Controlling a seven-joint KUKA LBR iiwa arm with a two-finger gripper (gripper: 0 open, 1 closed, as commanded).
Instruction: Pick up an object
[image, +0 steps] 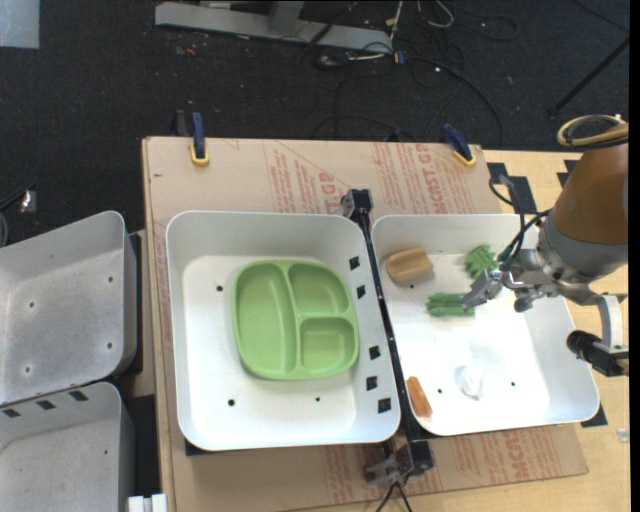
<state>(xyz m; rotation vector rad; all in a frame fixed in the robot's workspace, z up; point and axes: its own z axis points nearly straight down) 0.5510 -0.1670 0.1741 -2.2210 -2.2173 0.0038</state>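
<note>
In the right bin (560, 400), my gripper (492, 285) reaches in from the right, low over the bin's upper middle. A green leafy toy (447, 306) lies just left of and below its tip, touching it or nearly so. A second green piece (479, 259) sits just above the gripper. A tan bread-like block (408, 265) rests near the bin's upper left. A small white crumpled object (470, 380) lies lower in the bin. An orange-brown sausage shape (418, 397) lies at the lower left corner.
The left bin (200, 400) holds a green divided plate (296, 319). A black divider with clips (380, 320) runs between the bins. Spare white bins (60, 300) stand off the bench at the left. The arm's grey and orange body (590, 210) overhangs the right bin's right edge.
</note>
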